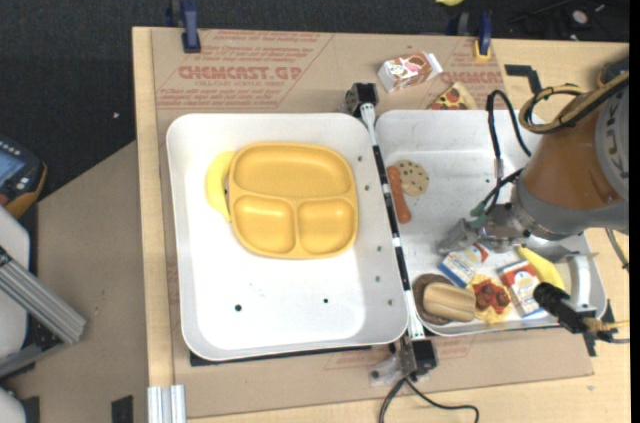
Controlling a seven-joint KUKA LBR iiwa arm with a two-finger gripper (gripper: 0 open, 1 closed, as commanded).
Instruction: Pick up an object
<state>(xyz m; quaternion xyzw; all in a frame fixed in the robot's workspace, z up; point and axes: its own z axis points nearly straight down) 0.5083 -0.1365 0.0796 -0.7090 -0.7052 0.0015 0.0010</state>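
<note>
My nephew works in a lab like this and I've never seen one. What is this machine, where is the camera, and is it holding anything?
One fixed camera looks down at a slant on a bench with two white bins. The grey and orange shape at right is a robot arm, reaching down into the right bin. That bin holds small toy foods, like a cookie and a hot dog. The left bin holds a yellow divided tray. The arm hides its gripper, so I cannot tell whether it holds anything.
</note>
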